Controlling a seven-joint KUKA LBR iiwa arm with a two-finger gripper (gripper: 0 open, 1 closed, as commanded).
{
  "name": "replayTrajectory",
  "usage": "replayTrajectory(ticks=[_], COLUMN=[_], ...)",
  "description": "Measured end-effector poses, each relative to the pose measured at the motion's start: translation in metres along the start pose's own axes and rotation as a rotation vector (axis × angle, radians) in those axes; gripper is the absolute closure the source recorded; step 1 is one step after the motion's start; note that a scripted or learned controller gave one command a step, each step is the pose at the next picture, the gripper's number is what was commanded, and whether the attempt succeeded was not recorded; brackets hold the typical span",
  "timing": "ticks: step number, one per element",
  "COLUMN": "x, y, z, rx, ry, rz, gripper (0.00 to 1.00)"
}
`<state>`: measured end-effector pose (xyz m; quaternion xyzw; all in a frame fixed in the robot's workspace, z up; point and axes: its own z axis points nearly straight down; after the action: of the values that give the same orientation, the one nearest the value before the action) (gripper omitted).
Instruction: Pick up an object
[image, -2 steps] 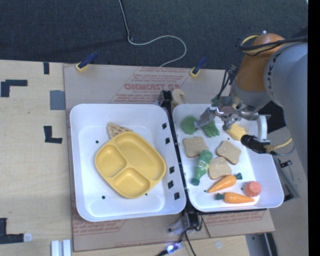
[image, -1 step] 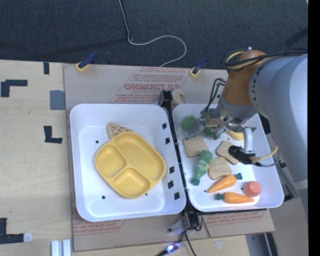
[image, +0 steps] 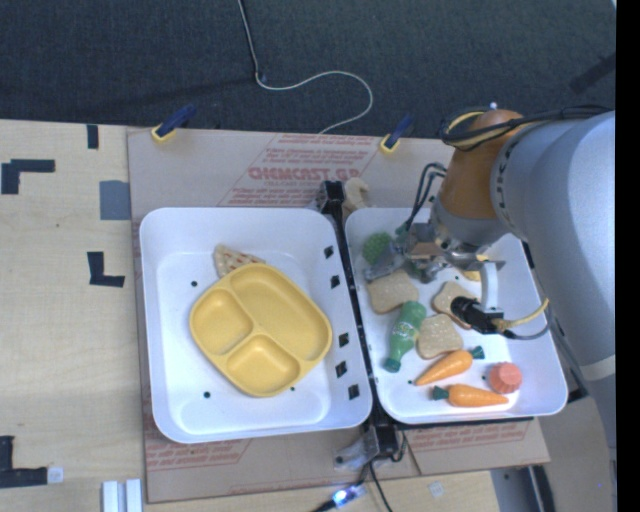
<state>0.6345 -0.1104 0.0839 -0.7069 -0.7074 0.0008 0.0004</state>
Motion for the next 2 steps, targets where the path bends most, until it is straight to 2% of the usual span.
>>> replayTrajectory(ticks=[1, 2], x=[0.001, 0.007], y=[0.002, 0.010], z=[-0.013, -0.067], rx=[-0.004, -0.004], ry=[0.001, 0.001], rz=[-0.001, -0.001], gripper=[1.00, 1.00])
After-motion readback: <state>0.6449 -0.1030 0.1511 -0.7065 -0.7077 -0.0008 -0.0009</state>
